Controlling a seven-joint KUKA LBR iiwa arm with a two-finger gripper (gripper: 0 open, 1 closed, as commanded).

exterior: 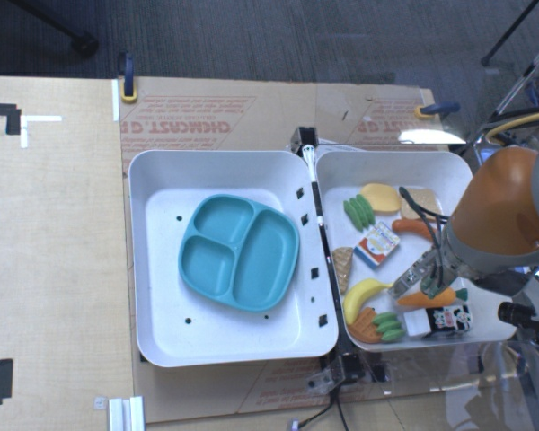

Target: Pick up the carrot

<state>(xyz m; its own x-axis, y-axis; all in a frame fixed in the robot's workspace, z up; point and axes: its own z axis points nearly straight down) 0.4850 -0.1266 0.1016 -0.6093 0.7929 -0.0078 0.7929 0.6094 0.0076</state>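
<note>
The carrot (425,300) is a small orange piece with a green tip. It lies near the front of the right bin (391,162), between a banana (363,296) and a white-and-black box (446,320). My gripper (422,282) hangs low over the bin, right above the carrot and at its upper edge. The orange wrist band and grey arm cover the bin's right side. From this angle I can't make out whether the carrot is gripped or just lies under the gripper.
The right bin also holds a green vegetable (359,212), a yellow piece (380,197), a bread slice (421,200), an orange-red sausage (413,227), a small carton (377,245), a cone (342,263) and orange-and-green pieces (374,328). A teal divided plate (240,252) lies in the left bin (153,268).
</note>
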